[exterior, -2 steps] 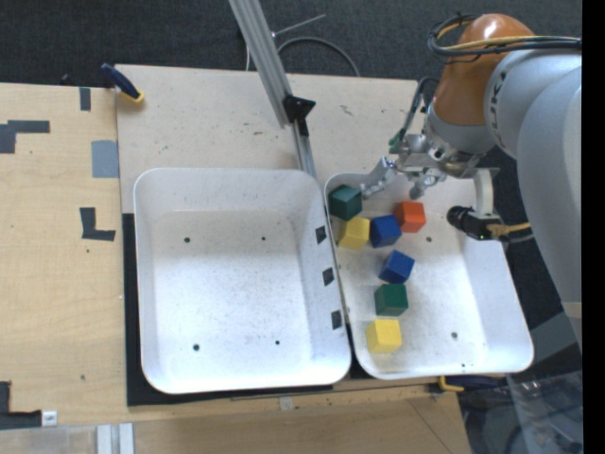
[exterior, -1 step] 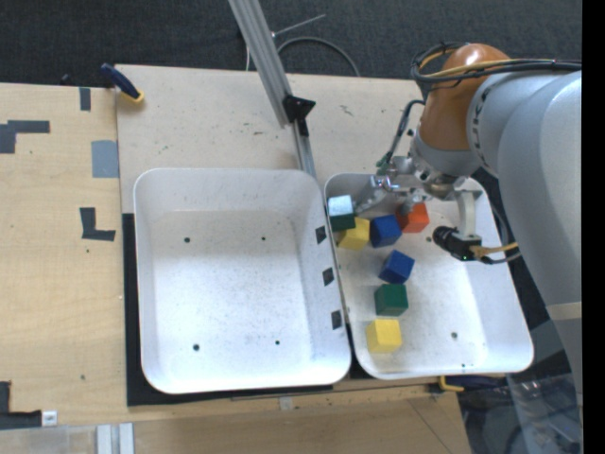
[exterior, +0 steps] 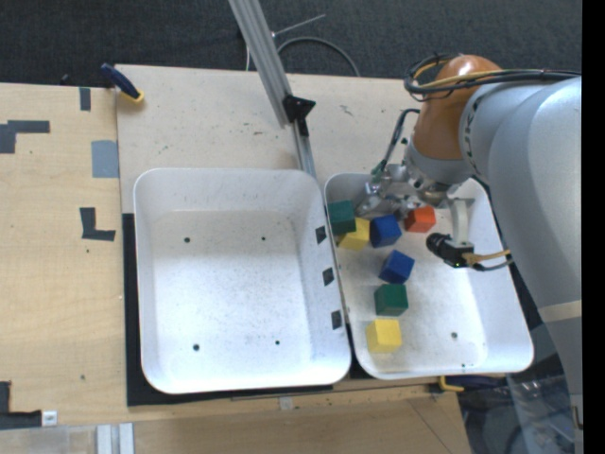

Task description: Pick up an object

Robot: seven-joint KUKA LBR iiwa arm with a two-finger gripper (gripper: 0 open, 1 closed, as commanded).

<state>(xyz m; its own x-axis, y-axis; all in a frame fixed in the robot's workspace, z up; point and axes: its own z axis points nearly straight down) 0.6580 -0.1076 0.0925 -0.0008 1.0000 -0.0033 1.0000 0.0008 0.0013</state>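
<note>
Several coloured blocks lie in the right bin (exterior: 492,348). At its far end a green block (exterior: 341,218), a yellow block (exterior: 354,237), a blue block (exterior: 385,231) and an orange block (exterior: 422,219) crowd together. A second blue block (exterior: 397,266), a green block (exterior: 390,299) and a yellow block (exterior: 384,334) lie further forward. My gripper (exterior: 382,199) hangs low over the far cluster, right behind the first blue block and beside the green one. The wrist hides the ends of the gripper.
The left bin (exterior: 151,253) stands beside the right one, sharing a raised middle wall (exterior: 326,263). A slanted metal pole (exterior: 269,60) crosses the bench behind the bins. The grey arm (exterior: 539,187) covers the right bin's right side.
</note>
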